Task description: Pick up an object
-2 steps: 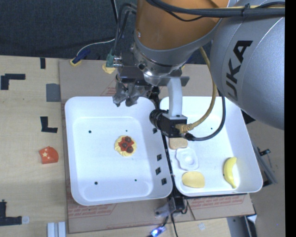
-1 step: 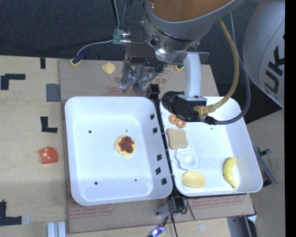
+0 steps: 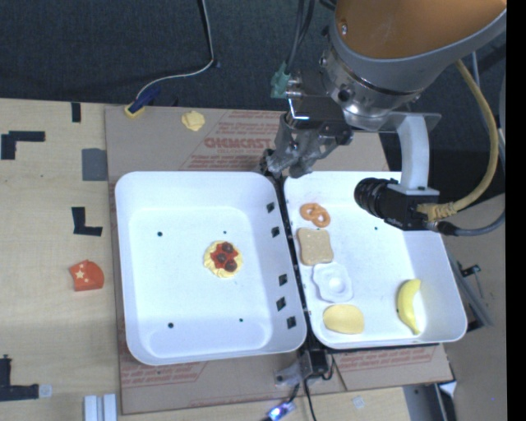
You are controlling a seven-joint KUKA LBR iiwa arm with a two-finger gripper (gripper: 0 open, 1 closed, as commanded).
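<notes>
Yellow banana [image 3: 409,306], tan toast [image 3: 315,246], white bins [image 3: 140,214].

At the upper right of the frame the arm [image 3: 411,37] shows a broad orange band over a silver-grey metal ring. A white bracket [image 3: 415,156] runs down from it to a black cylindrical unit [image 3: 386,201]. Yellowish hoses [image 3: 491,140] and thin dark cables loop around it. The dark metal tool [image 3: 296,152] sits at upper centre.

Illumination: even, bright, diffuse, cast from above. White bins [image 3: 140,329] are rendered near overexposure, with a soft shadow across the left bin's floor. The orange band [image 3: 411,25] is blurred, out of focus. The far background is left dark.
</notes>
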